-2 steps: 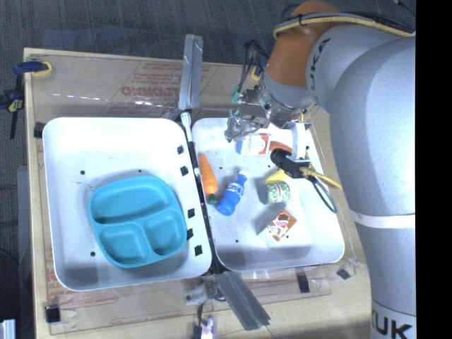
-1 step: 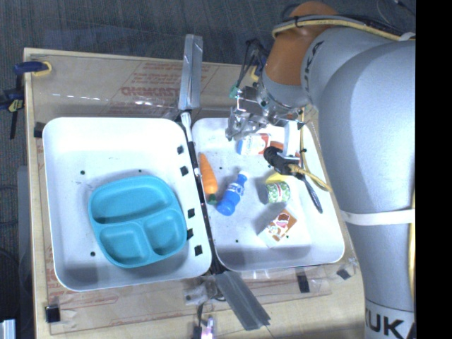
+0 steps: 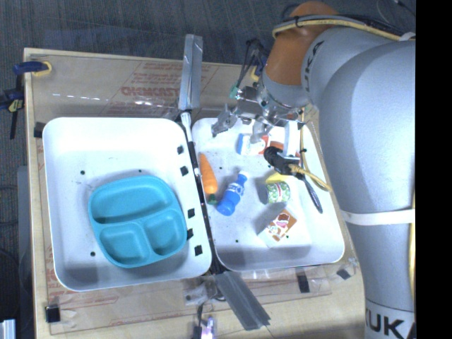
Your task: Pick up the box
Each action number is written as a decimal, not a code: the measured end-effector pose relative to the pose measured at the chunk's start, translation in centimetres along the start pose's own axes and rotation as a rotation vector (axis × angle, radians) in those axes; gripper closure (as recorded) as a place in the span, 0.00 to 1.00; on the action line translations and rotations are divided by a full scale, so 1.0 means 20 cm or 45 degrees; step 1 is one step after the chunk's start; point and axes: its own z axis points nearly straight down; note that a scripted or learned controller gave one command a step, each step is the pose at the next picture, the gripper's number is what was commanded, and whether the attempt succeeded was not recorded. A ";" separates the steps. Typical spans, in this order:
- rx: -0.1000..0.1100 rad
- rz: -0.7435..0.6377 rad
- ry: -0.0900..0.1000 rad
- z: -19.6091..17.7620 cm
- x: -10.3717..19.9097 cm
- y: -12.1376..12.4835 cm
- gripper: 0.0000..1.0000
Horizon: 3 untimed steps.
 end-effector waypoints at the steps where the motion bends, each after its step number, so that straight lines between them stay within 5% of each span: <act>1: 0.004 -0.018 -0.001 0.46 -0.24 -0.06 0.00; 2: 0.006 -0.023 -0.001 0.41 -0.24 -0.06 1.00; 3: 0.006 -0.023 -0.001 0.41 -0.24 -0.06 0.00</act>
